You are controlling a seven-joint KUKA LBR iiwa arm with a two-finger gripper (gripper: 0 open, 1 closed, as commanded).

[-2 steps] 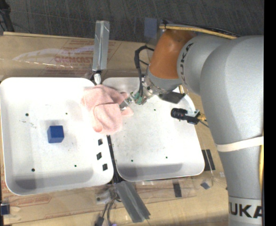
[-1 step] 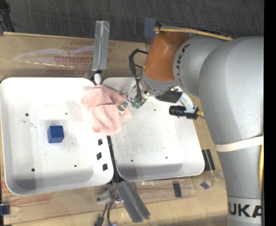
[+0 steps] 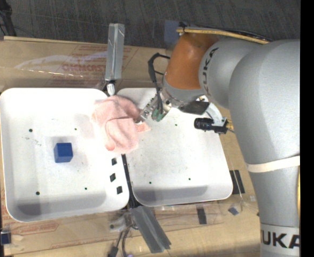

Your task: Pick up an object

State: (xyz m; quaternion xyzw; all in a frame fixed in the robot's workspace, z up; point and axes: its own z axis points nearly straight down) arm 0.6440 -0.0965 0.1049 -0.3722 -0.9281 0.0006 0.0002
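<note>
The pick looks to be at the grasp stage, with lifting left to do: the pink cloth lies draped over the divide between the left bin and the right bin, at their far end. The gripper sits at the cloth's right edge, touching it; how wide it stands, I cannot tell. A blue cube rests untouched in the left bin

Bright, even overhead light. White bins near washed-out, mild glare. Soft grey shadows pooled along near bin walls. Dim dark floor beyond counter's far edge. Slightly soft, grainy throughout.
</note>
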